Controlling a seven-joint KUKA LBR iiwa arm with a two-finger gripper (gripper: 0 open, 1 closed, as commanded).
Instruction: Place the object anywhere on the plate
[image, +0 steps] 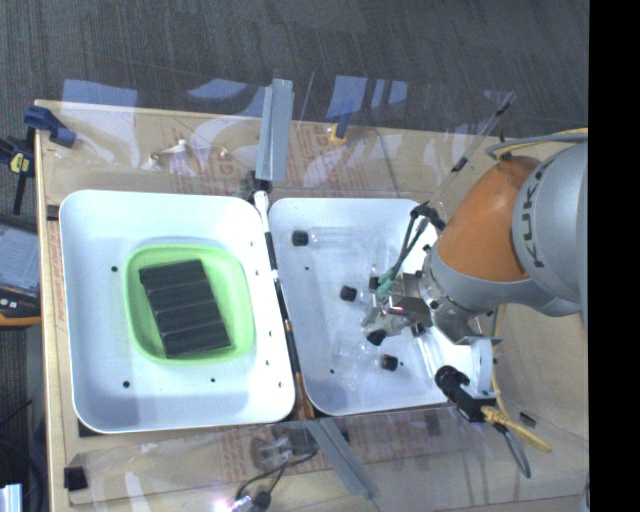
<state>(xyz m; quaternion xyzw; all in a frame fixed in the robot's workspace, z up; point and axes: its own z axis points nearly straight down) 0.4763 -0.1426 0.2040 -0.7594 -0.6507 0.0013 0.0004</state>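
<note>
- Presently, camera view: the grey arm with the orange band (500, 225) reaches in from the right of the frame. Its two-finger gripper (392, 312) is low over the right-hand shallow white bin (320, 395), centre-right.
- Claw state: cannot tell. The wrist and cabling cover it, and nothing is seen held.
- Task's thing, as I judge it: the dark grey ribbed rectangular slab (184, 307). It lies flat and slightly skewed on the lime-green square plastic plate (134, 300) in the left-hand white bin (90, 385), centre-left.
- Judged from that, the placing looks already done, with the slab wholly inside the plate's rim.
- Around the gripper are several small black knob-like pieces (348, 294), scattered. What they are is too small to tell.
- Handling (judgement): the slab looks stiff, flat and fairly light. Its ribs should give some friction.
- Hold (judgement): across the two long edges near the middle. Its low profile leaves little to grasp, and the plate's raised rim crowds the approach.
</note>
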